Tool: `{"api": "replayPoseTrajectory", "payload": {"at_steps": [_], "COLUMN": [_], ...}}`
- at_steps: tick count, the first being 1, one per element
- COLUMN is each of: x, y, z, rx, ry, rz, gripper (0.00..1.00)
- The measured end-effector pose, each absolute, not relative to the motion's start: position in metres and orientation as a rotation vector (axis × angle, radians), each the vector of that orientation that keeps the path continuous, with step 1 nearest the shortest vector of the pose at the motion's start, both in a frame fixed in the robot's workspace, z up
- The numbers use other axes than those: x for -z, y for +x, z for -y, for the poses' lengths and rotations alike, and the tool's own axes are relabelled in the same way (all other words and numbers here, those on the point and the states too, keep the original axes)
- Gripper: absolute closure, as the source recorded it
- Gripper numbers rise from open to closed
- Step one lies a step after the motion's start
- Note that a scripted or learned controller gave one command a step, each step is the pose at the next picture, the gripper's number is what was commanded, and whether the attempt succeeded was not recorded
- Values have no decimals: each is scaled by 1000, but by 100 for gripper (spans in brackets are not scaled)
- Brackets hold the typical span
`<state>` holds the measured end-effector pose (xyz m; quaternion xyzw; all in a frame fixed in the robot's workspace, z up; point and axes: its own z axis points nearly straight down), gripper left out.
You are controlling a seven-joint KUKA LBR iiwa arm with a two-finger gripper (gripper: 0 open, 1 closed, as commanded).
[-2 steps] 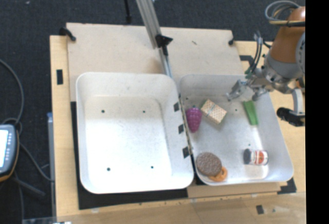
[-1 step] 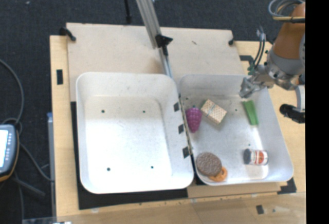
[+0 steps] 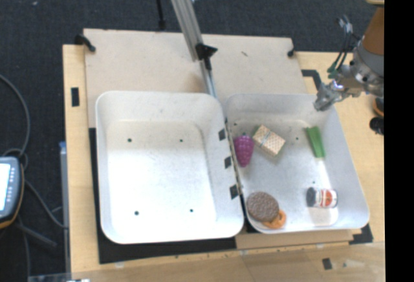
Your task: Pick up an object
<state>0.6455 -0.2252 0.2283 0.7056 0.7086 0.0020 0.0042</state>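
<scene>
Even bright overhead light, white bins (image 3: 162,164) slightly washed out, soft faint shadows, mild overall blur

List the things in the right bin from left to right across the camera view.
Purple grape bunch → brown round cookie → tan patterned block → green stick → small red-and-white can.

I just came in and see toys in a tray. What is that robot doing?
The grey robot arm's gripper hangs over the back right corner of the right white bin, holding nothing yet. In that bin lie a green stick, a tan patterned block, a purple grape-like toy, a brown round cookie-like disc on something orange, and a small red and white can. The green stick is closest to the gripper.
</scene>
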Motion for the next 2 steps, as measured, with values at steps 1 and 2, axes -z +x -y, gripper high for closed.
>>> {"api": "replayPoseTrajectory", "payload": {"at_steps": [1,2], "x": [-258,-249], "y": [646,643], "z": [227,182], "rx": [-4,0], "ry": [2209,2216], "rz": [-2226,-2227], "gripper": [100,100]}}
